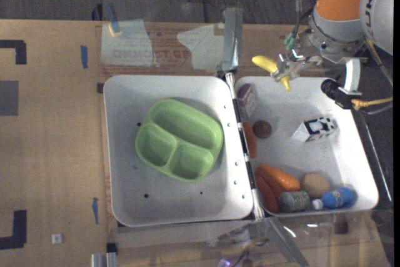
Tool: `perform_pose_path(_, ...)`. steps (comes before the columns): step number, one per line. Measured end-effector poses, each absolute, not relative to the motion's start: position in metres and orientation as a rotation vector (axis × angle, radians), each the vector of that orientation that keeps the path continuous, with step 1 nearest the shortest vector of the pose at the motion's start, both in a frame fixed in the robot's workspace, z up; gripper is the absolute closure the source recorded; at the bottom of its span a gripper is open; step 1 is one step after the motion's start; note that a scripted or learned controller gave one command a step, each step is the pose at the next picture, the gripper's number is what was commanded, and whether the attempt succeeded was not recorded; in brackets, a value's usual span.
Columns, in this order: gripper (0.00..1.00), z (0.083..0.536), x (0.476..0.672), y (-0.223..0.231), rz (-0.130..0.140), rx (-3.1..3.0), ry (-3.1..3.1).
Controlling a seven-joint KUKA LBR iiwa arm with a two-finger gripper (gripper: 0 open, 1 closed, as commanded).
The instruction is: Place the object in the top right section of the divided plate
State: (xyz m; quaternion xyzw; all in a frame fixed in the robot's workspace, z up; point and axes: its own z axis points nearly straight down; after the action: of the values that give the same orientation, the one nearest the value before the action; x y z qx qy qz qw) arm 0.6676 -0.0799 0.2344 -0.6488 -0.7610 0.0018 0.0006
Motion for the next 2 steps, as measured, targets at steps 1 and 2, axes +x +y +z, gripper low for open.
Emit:
perform_pose_path(1, 1.0, 0.182, 0.606, -0.018, 0.003, -1.773, -2.588)
perform_pose_path(2, 1.0, 0.182, 0.547, -0.006, 0.003, -1.682, -2.649)
